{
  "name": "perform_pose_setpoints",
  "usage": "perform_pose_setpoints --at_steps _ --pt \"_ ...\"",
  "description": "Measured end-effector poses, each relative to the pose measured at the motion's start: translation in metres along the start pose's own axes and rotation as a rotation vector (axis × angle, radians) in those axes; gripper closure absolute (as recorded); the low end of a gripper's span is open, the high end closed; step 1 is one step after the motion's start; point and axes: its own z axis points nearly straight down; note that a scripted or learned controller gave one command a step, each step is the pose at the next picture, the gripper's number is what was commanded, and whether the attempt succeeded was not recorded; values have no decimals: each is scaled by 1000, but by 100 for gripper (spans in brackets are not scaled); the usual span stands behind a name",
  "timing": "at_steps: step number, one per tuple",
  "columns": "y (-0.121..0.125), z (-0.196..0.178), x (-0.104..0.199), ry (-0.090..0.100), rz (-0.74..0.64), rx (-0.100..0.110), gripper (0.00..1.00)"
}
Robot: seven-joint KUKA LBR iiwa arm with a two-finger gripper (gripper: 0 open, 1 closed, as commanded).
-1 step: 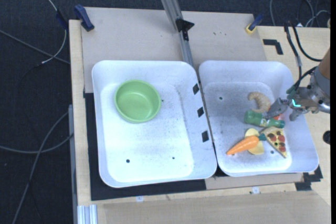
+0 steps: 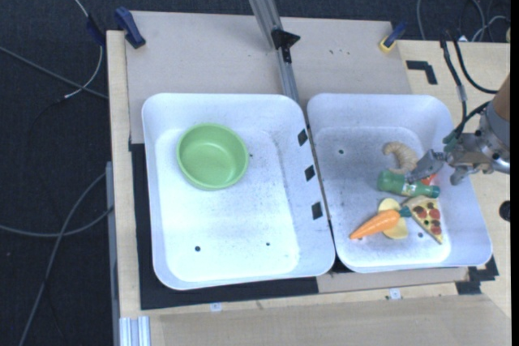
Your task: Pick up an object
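Gripper (image 2: 432, 167): finger state indiscernible, hovering over right bin (image 2: 357, 251) | toys lying beneath: carrot (image 2: 375, 224), pizza slice (image 2: 428, 215)

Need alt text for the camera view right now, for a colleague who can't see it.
The arm's two-finger gripper reaches from the right into the right white bin, beside a green toy, a tan piece, an orange toy carrot and a pizza-slice toy. A round green bowl sits in the left white bin.
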Motion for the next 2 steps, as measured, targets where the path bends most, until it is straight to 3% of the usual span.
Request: perform_pose_setpoints --at_steps 1,2 --pt "-10 58 2 3 1 8 0" --pt "-9 100 2 -1 0 -3 0"
